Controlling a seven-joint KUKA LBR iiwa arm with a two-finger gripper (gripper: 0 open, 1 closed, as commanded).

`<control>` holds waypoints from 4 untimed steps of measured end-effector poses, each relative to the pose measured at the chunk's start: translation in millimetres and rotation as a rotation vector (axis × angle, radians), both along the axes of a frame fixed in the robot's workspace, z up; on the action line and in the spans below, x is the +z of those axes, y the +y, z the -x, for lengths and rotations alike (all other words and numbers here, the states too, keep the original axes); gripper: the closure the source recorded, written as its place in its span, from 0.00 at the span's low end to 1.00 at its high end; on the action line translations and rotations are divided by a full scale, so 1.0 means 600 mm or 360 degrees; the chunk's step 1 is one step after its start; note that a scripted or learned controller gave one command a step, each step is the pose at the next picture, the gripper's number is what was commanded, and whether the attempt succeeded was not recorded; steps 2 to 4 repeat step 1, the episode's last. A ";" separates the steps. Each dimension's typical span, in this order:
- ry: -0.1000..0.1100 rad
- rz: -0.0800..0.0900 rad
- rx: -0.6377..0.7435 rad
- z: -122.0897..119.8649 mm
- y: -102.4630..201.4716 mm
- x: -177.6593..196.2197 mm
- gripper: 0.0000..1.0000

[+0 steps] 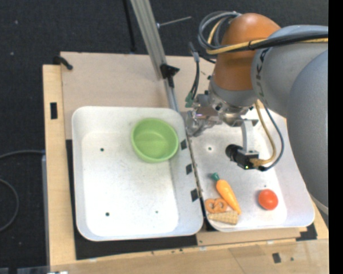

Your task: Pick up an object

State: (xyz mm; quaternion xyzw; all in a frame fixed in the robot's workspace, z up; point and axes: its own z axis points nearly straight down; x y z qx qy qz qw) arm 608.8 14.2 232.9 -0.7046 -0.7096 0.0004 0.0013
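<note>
you're looking down on the two white bins now, and the arm (274, 56) is reaching in from the right, its orange band sitting high over the back of the right bin (291, 210). the gripper (199, 119) is hanging over the near-left back corner of that bin, right by the divide between the two bins; whether it's spread or pinched, you can't tell from here, the wrist is covering it. nothing is showing between it and the bin floor that you could call held.

in the right bin, a carrot (227, 193) is lying at a slant near the front, its green tip pointing back. a pretzel (216, 205) and a cracker (227, 216) are lying just beside its lower end, touching one another. a red tomato (267, 199) is sitting off to the right, apart from them. a green bowl (154, 140) is resting upright in the left bin (103, 210), toward the back right.
</note>
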 end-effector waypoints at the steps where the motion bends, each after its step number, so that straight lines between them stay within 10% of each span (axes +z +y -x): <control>1: -0.0004 0.0001 -0.0006 -0.027 0.076 0.025 1.00; 4: -0.0004 0.0001 -0.0006 -0.027 0.076 0.025 1.00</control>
